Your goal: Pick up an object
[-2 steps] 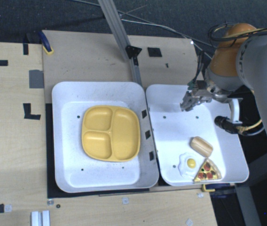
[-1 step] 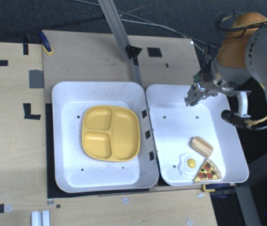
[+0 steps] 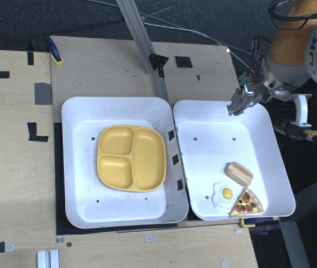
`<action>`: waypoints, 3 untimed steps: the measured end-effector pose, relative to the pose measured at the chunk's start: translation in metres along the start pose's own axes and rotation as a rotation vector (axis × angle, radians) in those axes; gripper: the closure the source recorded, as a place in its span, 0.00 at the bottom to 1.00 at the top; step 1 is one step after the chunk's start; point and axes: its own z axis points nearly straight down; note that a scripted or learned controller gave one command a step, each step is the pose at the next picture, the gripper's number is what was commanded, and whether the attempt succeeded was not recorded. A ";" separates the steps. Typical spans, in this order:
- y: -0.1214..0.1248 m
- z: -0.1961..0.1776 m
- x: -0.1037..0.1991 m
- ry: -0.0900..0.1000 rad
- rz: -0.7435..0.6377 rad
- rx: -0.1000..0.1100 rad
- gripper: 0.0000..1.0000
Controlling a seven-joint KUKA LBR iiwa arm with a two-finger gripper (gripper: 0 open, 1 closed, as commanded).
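In the right bin (image 3: 214,133), three toy foods lie near the front right corner: a tan bread roll (image 3: 239,173), a fried egg (image 3: 224,195) and a pizza slice (image 3: 246,203). The left bin (image 3: 75,149) holds a yellow divided plate (image 3: 131,158). My gripper (image 3: 238,107) hangs over the back right corner of the right bin, well behind the foods, with nothing seen between its fingers.
A grey metal pole (image 3: 139,32) slants over the bench behind the bins. Cables (image 3: 203,35) trail across the dark floor at the back. Black tape marks (image 3: 35,132) dot the wooden bench at the left. The arm (image 3: 295,43) stands at the right.
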 end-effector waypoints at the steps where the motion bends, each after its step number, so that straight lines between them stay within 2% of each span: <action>1: 0.012 0.001 0.062 0.002 -0.005 0.005 1.00; 3: 0.012 0.003 0.180 0.002 -0.005 0.007 1.00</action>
